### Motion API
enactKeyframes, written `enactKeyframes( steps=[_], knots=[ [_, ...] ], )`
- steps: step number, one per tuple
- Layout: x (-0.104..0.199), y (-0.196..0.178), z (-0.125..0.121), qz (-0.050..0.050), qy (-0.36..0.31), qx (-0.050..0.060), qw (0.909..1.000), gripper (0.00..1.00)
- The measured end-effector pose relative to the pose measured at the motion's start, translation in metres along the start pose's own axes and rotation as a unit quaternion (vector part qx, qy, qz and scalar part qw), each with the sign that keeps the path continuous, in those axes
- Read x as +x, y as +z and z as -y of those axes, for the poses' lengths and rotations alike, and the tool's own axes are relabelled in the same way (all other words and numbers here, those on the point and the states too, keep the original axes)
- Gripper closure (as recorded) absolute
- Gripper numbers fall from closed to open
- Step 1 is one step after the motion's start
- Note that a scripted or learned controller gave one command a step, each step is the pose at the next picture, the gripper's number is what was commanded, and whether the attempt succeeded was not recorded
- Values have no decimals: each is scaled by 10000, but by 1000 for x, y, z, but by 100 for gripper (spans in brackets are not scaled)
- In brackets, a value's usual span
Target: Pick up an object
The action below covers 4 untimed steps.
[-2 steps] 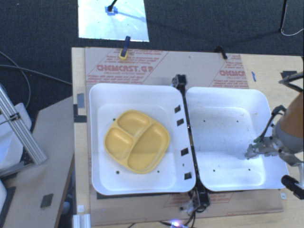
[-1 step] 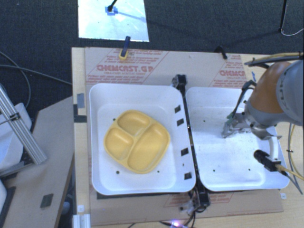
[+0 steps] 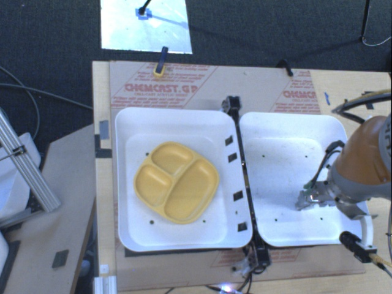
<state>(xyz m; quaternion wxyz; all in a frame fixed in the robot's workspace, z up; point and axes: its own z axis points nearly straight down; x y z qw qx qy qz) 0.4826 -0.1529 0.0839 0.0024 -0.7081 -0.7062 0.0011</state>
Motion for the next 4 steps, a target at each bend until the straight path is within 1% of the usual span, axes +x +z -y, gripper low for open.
enactKeyframes(
  steps=[1,2,3,4],
  knots=[
    [-8,-10,-131,31,-61,-99,9999,100],
    [16,0,-58,-5,-16,3,10000,100],
    [88,-106,-3,-8,-62,-49,10000,100],
    [138,-100,-4,-5,-63,-30,10000,100]
  ],
)
